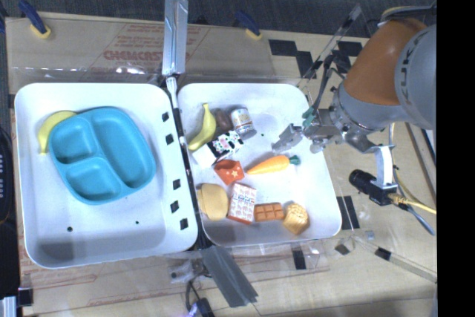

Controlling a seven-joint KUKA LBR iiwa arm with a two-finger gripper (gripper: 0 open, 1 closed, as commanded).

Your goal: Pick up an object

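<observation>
— Cluttered desk (89,48), two white bins. Right bin (315,193): carrot (269,165) mid-bin, toward the right wall.

— Gripper (291,136) just above it, jaws seemingly spread, pinching nothing. Probably lining up for the carrot.

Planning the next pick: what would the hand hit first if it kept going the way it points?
Likely the carrot. The hand points left and slightly down across the right bin, with the carrot just beyond it. Its height is unclear, so it might pass over.
</observation>
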